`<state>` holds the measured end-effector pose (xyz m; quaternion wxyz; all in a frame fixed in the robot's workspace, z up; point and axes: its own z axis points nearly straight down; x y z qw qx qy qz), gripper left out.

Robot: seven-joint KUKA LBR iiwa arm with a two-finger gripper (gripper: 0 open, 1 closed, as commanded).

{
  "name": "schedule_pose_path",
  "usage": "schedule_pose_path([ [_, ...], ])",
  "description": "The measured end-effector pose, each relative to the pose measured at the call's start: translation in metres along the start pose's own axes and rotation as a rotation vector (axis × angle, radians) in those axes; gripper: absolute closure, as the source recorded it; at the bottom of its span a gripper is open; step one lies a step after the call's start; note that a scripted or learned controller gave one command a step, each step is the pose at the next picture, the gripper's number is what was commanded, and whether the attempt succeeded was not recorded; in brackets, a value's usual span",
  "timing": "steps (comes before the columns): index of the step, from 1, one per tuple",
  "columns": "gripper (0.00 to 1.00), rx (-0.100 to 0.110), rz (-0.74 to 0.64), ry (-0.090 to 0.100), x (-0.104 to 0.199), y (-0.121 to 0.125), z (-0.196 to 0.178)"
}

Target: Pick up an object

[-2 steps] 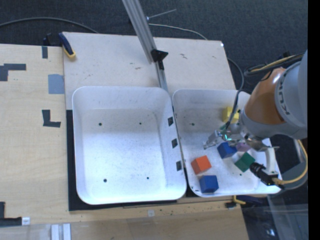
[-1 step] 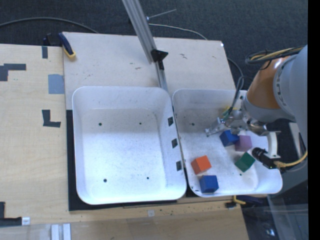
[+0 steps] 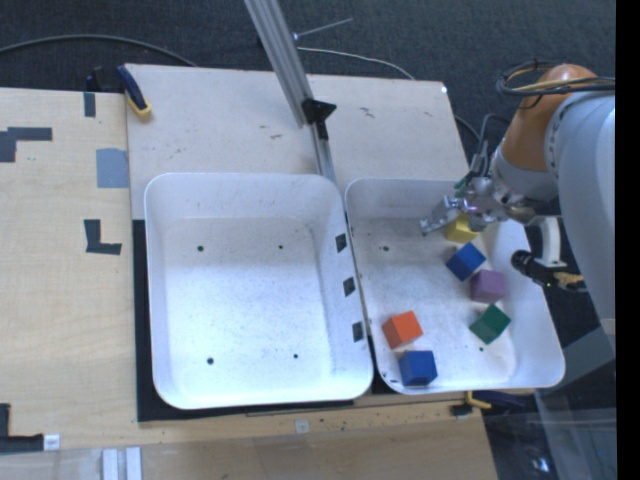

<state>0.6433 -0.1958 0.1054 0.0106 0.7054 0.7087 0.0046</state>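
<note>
My gripper (image 3: 447, 218) hangs over the upper part of the right bin (image 3: 520, 368), reaching in from the right. A yellow block (image 3: 459, 232) lies right beneath it, partly hidden by it. Whether the block is in its grasp is not visible. Just below sit a blue cube (image 3: 465, 262) and a purple cube (image 3: 488, 286). Further down are a green cube (image 3: 490, 323), an orange cube (image 3: 403, 329) and a second blue cube (image 3: 418, 367) near the bin's front wall.
The left bin (image 3: 160, 268) stands beside the right one, sharing a raised divider (image 3: 345, 268). A slanted metal pole (image 3: 285, 53) crosses the bench behind the bins. A yellow and blue tool (image 3: 133, 90) lies at the bench's back left.
</note>
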Motion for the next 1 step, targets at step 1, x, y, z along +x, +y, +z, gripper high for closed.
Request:
schedule_pose_path([
  [1, 0.0, -0.01, 0.0, -0.009, 0.0627, -0.0053, -0.0016],
])
